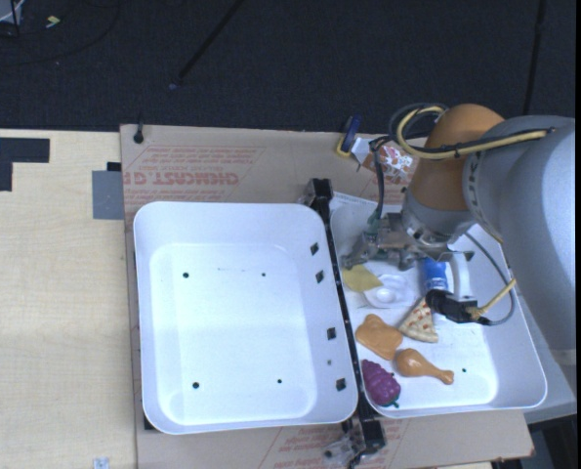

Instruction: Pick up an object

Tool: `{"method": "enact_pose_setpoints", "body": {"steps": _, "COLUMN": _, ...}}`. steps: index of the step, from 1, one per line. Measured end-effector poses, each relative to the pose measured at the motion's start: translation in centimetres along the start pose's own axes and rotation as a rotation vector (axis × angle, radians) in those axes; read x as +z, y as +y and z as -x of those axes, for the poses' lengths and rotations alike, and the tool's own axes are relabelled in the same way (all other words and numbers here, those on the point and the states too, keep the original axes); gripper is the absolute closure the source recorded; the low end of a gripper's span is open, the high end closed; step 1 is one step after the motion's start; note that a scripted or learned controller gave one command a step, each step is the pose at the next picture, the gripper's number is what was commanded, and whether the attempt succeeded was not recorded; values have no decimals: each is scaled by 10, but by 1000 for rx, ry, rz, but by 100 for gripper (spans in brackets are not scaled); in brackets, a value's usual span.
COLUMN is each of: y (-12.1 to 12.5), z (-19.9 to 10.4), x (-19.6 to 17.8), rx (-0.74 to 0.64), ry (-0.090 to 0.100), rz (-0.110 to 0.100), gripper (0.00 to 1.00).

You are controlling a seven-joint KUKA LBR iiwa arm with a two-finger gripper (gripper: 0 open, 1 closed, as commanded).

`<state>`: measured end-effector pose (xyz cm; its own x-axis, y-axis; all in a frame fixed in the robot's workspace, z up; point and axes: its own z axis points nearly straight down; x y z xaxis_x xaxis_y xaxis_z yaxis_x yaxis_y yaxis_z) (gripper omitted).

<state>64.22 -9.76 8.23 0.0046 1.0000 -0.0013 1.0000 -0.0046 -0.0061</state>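
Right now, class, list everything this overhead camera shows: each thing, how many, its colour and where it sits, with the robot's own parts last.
white bins: 2, white, side by side on the bench; left bin, right bin
toy pizza slice: 1, yellow and red, middle of right bin
toy chicken drumstick: 1, orange-brown, front of right bin
toy grapes: 1 bunch, purple, front left corner of right bin
orange-brown toy food piece: 1, left of the pizza slice
pale yellow piece: 1, right bin near the divider
blue can-like item: 1, blue, under the arm
arm: 1, grey with orange band, from the right
gripper: 1, dark, low over the right bin
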Motion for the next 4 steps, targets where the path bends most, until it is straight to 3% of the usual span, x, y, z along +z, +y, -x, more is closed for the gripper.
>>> {"method": "enact_pose_setpoints", "body": {"steps": 1, "y": 0, "z": -70, "x": -74, "rx": -4, "ry": 2, "rz": 1, "gripper": 0}}
{"method": "enact_pose_setpoints", "body": {"steps": 2, "y": -8, "z": -129, "x": -107, "rx": -9, "ry": 2, "rz": 6, "gripper": 0}}
{"method": "enact_pose_setpoints", "body": {"steps": 3, "y": -38, "z": -213, "x": -73, "rx": -11, "ry": 3, "rz": -2, "gripper": 0}}
{"method": "enact_pose_setpoints", "body": {"steps": 4, "y": -19, "z": -252, "x": -1, "rx": -8, "ry": 0, "rz": -2, "gripper": 0}}
